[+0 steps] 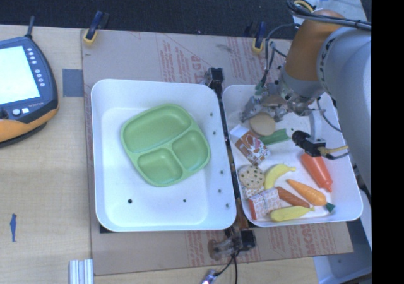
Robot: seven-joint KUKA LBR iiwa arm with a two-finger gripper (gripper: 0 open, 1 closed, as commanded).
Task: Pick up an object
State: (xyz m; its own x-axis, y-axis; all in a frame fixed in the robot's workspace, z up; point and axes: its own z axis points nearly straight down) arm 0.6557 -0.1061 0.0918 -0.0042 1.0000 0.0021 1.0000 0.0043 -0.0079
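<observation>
The claw [271, 107] sits low over the far end of the right bin [353, 212]. It is carried by the grey arm [344, 68], which comes in from the right side of the camera view. From this angle it is not possible to tell whether the claw is open or closed. Just beside it, on the near side, lies a pale beige rounded piece [262, 125]. The two are so close that it is unclear whether they touch.

The other toy foods are crowded into the same bin:
- A short green stick [276, 137] lies against the beige piece.
- A small printed packet [252, 148] sits just nearer the camera, towards the bin's left wall.
- A round speckled cookie [251, 177] comes next, with a yellow banana [278, 174] beside it.
- An orange-red carrot [315, 171] lies along the right side.
- A second carrot [307, 192], with a green tip, lies slantwise below the first.
- A brown sausage [291, 197] is tucked under the second carrot.
- A red and white packet [264, 203] and a long yellow piece [289, 214] lie against the near wall.

The left bin [101, 150] stands edge to edge with the right one. It holds a light green plate [165, 144] with three compartments, lying flat near the middle.

Both bins rest on a sheet of brown cardboard [151, 55], which is held down by blue clamps [95, 25] at its far edge. A handheld screen unit [22, 90] with an orange underside lies on the bench at the far left, well apart from the bins.
</observation>
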